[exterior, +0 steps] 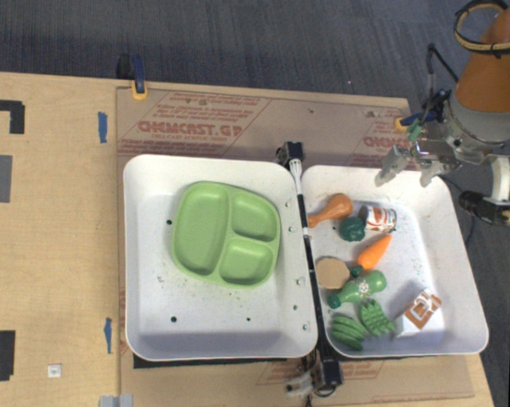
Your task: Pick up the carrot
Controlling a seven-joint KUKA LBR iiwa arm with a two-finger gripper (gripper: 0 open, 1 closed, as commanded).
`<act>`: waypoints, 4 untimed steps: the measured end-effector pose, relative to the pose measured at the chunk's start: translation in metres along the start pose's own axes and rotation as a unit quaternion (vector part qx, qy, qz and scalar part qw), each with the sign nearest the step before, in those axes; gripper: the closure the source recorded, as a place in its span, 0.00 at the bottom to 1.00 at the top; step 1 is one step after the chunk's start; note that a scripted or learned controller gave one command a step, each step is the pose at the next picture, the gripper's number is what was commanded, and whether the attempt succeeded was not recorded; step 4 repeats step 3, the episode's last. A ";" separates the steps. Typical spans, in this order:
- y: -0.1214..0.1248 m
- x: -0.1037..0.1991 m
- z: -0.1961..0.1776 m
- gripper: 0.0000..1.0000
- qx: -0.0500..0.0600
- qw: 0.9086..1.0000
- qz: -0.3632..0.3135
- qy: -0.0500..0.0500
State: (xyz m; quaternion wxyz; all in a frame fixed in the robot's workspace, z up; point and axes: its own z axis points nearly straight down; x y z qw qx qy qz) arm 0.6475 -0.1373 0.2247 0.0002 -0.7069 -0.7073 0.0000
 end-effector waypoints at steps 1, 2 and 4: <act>-0.067 -0.010 0.130 0.00 -0.001 0.999 -0.049 0.000; -0.066 -0.010 0.120 1.00 -0.002 0.999 -0.048 -0.001; -0.026 0.098 0.034 1.00 0.000 0.998 0.056 0.000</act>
